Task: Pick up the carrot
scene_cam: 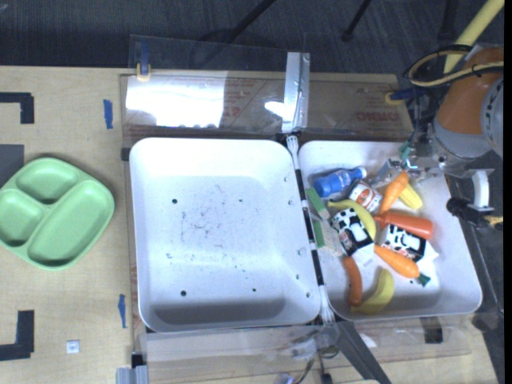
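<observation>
Several toys lie heaped in the right bin (464,282). An orange carrot (397,262) with a green tip lies near the bin's front right, resting on a black-and-white item (404,242). A second orange carrot-like piece (393,191) lies tilted near the back, beside a yellow piece (410,198). My gripper (406,164) hangs over the bin's back right corner, just above and behind that tilted orange piece. Nothing shows between its tips.
In the same bin are a blue bottle (336,182), a small can (365,196), a yellow banana (358,213), another banana (379,291), a curved orange piece (353,280) and a red-orange stick (410,225). The left bin (160,166) adjoins. A green divided plate (53,212) sits far left.
</observation>
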